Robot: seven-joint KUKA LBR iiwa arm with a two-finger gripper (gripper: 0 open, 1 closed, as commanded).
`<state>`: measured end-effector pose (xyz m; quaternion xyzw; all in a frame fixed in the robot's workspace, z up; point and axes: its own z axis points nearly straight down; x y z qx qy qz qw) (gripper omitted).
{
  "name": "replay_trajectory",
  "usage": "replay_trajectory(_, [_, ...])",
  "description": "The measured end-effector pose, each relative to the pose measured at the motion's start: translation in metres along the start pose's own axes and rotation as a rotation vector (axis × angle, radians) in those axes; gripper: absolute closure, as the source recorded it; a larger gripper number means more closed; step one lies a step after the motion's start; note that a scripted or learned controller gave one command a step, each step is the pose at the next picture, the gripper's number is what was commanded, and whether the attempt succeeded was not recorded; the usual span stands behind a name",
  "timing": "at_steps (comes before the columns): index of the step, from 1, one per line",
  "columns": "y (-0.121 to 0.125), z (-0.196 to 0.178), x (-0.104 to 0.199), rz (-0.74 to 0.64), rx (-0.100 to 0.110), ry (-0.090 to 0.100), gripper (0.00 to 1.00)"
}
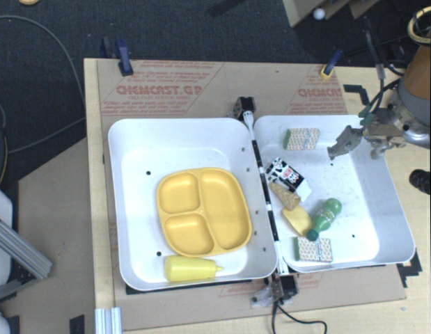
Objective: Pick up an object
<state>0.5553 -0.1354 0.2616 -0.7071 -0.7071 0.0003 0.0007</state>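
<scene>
your claw [357,142] hangs spread and empty over the right bin's [382,207] far end. the bottle [324,218] lies touching the yellow block [297,220]; a descent there risks snagging both.

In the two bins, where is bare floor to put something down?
Right bin: bare floor right of the green bottle, and between the upper packet and the gripper. Its left side is crowded. Left bin: a bare strip left of and above the yellow plate.
</scene>
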Motion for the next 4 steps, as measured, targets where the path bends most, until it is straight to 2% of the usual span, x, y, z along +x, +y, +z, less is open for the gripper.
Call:
replay_trajectory(1, [-0.046,0.128,-0.026,0.001,0.001,0.000,0.00])
replay_trajectory(2, [-0.034,0.177,-0.009,0.000,0.001,0.001,0.00])
replay_trajectory(3, [-0.033,0.167,-0.010,0.001,-0.002,0.000,1.00])
replay_trajectory(4, [-0.009,0.077,0.062,-0.002,-0.003,0.000,1.00])
